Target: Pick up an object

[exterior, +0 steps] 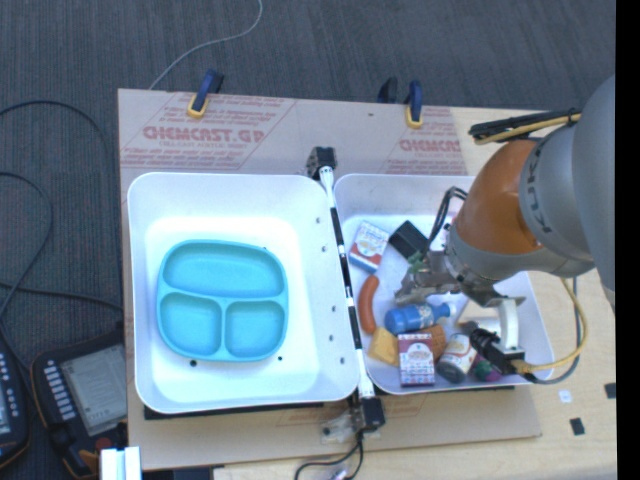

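Nearest, the red box (417,358) and the blue bottle (414,318) lie in the right bin (540,333) — nothing lifted yet. My gripper (432,276) hangs just above the bottle; whether it is spread or pinching, I cannot tell. The grasp and lift remain.

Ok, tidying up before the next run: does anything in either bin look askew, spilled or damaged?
Nothing looks spilled or broken. The right bin is simply a jumble: a blue bottle lies on its side beside an orange sausage-shaped toy, with a small red carton below. The blue divided plate sits flat in the left bin.
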Controlling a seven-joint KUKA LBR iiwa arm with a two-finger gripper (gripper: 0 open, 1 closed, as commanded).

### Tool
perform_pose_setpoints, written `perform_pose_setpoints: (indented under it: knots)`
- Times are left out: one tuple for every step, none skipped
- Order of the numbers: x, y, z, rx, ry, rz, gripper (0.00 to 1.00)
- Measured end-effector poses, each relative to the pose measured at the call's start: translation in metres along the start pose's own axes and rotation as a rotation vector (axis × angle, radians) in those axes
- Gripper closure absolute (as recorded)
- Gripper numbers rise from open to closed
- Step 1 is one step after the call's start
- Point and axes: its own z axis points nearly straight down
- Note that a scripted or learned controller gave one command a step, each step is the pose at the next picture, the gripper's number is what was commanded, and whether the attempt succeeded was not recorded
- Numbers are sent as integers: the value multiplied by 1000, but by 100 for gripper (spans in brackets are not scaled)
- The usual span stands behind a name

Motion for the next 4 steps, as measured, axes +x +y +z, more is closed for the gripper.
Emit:
perform_pose_setpoints:
  knots:
    - [0, 0, 0, 1, 0, 0, 0]
    - [1, 0, -7, 5, 2, -2, 100]
    - [1, 0, -7, 5, 2, -2, 0]
    - [2, 1, -13, 9, 3, -4, 100]
